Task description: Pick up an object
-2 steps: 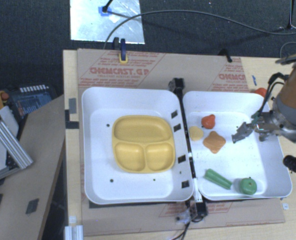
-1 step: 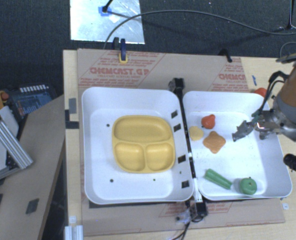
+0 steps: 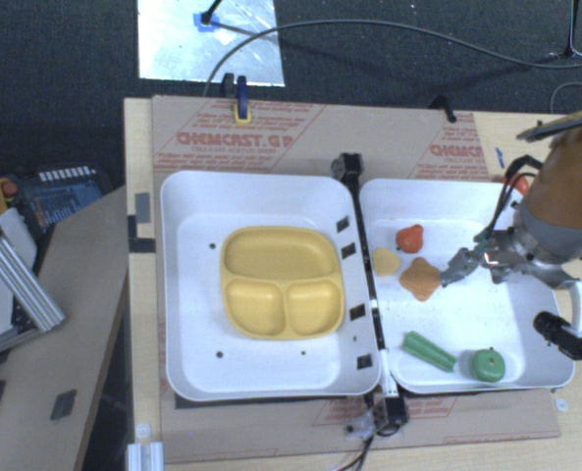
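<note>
Reaching low at right-center, my pincer [image 3: 457, 268] sits open and empty beside the orange piece [image 3: 420, 279], ready to grab.

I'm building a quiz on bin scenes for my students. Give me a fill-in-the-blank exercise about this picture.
1. The yellow divided tray lies in the ____ bin of the view.
2. The tray has ____ compartments.
3. The gripper hangs right beside the ____ piece in the right bin.
4. The green stick and the green round piece lie near that bin's ____ edge.

Missing words: left; three; orange; front
</note>
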Motion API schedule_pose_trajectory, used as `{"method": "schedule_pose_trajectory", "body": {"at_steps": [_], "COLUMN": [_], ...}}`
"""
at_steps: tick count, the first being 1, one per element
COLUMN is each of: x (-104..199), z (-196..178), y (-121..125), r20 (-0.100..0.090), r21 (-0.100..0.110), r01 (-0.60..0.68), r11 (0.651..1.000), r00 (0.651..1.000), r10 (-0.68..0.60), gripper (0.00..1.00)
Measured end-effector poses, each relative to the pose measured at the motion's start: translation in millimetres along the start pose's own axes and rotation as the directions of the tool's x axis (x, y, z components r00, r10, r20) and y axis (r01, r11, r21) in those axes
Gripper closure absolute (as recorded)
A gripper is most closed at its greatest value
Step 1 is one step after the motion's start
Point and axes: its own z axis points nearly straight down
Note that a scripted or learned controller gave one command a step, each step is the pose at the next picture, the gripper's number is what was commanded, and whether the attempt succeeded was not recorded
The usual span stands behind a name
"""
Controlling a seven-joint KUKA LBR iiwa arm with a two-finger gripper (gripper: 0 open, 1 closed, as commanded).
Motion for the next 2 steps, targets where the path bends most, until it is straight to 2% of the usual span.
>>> {"method": "schedule_pose_trajectory", "body": {"at_steps": [2], "x": [1.5], "z": [76.4], "y": [-6.2], "r20": [0.0], "r21": [0.0], "r01": [-0.001], "r11": [1.0], "r00": [1.0], "r10": [0.001], "gripper": [0.0]}}
